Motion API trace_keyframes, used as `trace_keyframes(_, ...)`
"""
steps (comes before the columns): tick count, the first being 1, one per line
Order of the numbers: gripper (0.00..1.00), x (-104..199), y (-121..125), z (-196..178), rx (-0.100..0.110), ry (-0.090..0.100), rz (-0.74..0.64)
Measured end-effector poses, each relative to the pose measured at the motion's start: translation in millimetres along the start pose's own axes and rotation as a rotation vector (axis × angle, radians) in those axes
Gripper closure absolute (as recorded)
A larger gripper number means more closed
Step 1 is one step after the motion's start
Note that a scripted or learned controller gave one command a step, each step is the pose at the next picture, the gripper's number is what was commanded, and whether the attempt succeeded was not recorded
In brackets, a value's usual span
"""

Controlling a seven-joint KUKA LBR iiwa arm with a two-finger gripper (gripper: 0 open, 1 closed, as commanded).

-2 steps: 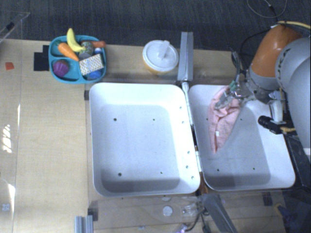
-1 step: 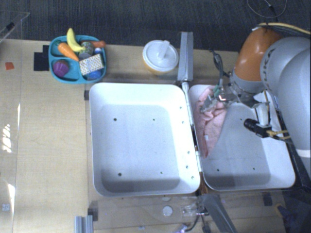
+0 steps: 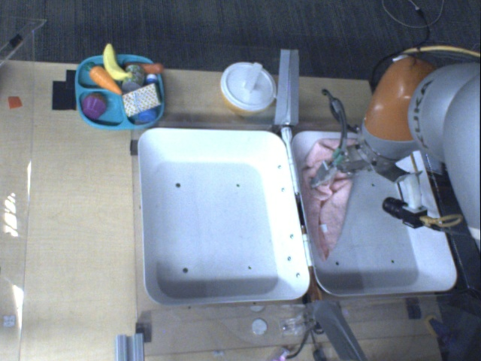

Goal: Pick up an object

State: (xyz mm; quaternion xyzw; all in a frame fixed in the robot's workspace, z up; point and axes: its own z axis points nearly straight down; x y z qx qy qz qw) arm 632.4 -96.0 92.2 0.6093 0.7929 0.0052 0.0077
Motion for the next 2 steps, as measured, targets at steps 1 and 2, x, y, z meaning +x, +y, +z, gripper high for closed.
trace_keyframes(1,1.0,1.1,4.0,-13.3,-0.01,-0.001,-0.003)
trace_keyframes(2,1.0,19.4,47.1,-94.8,0.006,0.003,-0.157)
